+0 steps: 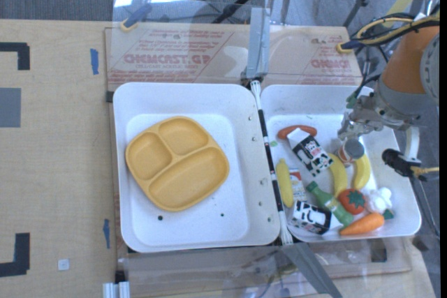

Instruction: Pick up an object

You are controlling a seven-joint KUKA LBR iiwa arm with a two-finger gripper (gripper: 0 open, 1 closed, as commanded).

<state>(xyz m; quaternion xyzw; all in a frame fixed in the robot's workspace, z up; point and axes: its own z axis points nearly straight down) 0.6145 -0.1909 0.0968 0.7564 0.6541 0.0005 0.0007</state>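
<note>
Two shallow white bins sat side by side on the bench, seen from above at a slant; the left bin point(126, 150) held a yellow divided plate point(177, 162) lying flat, its three compartments bare; the right bin point(293, 102) held a crowded heap of toy food toward its near side. From where I stood, the grey arm reached in from the right, its gripper point(351, 143) low over the far edge of that heap, just above two yellow bananas point(349, 174) lying side by side; whether its jaws were spread or pressed together I could not tell, and nothing could be seen pinched between them. Nearby lay a black-and-white carton point(309, 153), a red ring-shaped piece point(297, 131), a green bottle point(327, 200), a tomato point(353, 201), a carrot point(362, 224) and a corn cob point(284, 183), many touching one another. The likely trouble, in my judgement, was the crowding; a descent could catch two pieces at once, or nudge a rounded banana sideways so the grasp closed on nothing; smooth curved toys also looked apt to slip.
</note>
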